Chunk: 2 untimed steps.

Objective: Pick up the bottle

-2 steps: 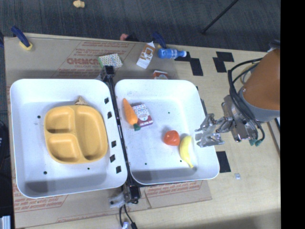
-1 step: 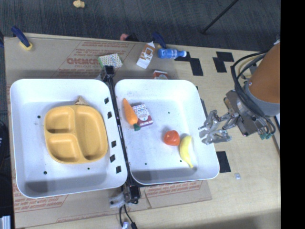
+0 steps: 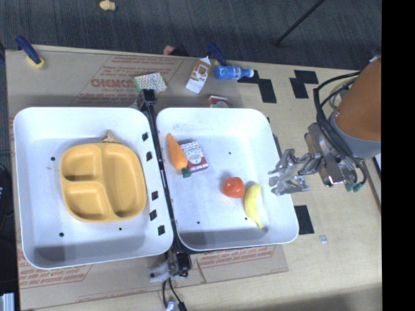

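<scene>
The bottle (image 3: 232, 73) is small and blue. It lies on its side on the bench (image 3: 337, 258), outside both bins, just past the far edge of the right bin (image 3: 279, 222). A little carton (image 3: 198, 75) is just to its left, and a flat patterned packet (image 3: 150, 81) lies farther left. There is bare bench to the right of the bottle.

The gripper (image 3: 280, 173) hangs over the right rim of the right bin, well apart from the bottle. Its two fingers are spread apart and hold nothing.

There are two white bins, side by side. The right bin has four things: one carrot (image 3: 176, 151), one small box (image 3: 194, 157), one tomato (image 3: 233, 186) and one banana (image 3: 253, 205). Its far half has lots of open floor. The left bin (image 3: 32, 238) has one yellow tray (image 3: 102, 181) with three parts.
</scene>
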Tool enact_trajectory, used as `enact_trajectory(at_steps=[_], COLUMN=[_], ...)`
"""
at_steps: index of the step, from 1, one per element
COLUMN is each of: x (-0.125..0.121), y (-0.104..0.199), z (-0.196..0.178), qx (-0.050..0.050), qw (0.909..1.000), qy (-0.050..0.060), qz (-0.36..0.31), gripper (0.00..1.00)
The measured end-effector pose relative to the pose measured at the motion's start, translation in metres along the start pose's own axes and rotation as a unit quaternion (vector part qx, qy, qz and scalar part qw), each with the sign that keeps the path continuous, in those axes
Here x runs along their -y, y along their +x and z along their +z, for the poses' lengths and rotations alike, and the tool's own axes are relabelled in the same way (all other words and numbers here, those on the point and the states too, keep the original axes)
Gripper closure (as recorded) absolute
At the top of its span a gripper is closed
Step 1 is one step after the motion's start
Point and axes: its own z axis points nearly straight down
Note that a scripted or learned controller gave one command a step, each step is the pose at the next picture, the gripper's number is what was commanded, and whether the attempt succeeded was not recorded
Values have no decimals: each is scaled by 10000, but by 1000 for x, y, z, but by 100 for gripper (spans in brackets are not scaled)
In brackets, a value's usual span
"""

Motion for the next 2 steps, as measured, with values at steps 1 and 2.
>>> enact_trajectory(at_steps=[1,2], x=[0,0], y=[3,3], z=[20,-24], qx=[2,15], qw=[9987,9965], qy=[1,8], qz=[502,835], gripper=[100,100])
